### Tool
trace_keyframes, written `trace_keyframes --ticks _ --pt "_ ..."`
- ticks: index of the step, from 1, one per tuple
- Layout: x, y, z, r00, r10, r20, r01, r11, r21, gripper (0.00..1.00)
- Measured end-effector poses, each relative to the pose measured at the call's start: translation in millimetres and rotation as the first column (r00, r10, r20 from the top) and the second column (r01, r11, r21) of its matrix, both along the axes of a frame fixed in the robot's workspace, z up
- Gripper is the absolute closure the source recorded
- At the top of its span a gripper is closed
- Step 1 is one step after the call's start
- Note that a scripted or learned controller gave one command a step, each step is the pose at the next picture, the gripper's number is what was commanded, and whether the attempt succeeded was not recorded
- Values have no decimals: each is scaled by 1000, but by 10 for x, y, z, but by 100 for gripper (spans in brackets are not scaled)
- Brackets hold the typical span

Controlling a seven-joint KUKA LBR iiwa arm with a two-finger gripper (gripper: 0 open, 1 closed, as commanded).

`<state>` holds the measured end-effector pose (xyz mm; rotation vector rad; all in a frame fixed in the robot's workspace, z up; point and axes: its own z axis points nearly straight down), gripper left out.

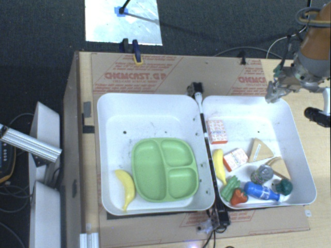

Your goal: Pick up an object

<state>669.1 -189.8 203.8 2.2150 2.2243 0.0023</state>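
Observation:
My gripper (273,92) hangs at the far right corner of the right bin (269,110), above its rim, with nothing visible between its fingers. Along the near side of that bin lie a red-and-white carton (216,130), a small red-and-white box (235,159), a banana (219,165), a tan wedge (260,151), a grey can (261,174), a blue bottle (261,191), a green vegetable (229,185) and a red pepper (238,196). In the left bin (129,110) sit a green divided plate (165,168) and a second banana (125,188).
The bins rest on a cardboard sheet (155,74) on the bench. A black clamp (196,89) sits at the far end of the seam between the bins. Cables run behind the arm at the right. The far half of each bin floor is bare.

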Motion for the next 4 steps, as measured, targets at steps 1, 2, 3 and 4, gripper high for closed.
trace_keyframes --ticks 1,2,3,4 --pt "-380 1076 -293 1000 0 -2 0 1000 2 100" --pt "-883 1305 51 1000 -1 -1 1 1000 1 100" --pt "-302 1737 -197 1000 1 -2 -1 1000 2 100" --pt "-454 1501 -191 1000 -3 -1 3 1000 0 100"
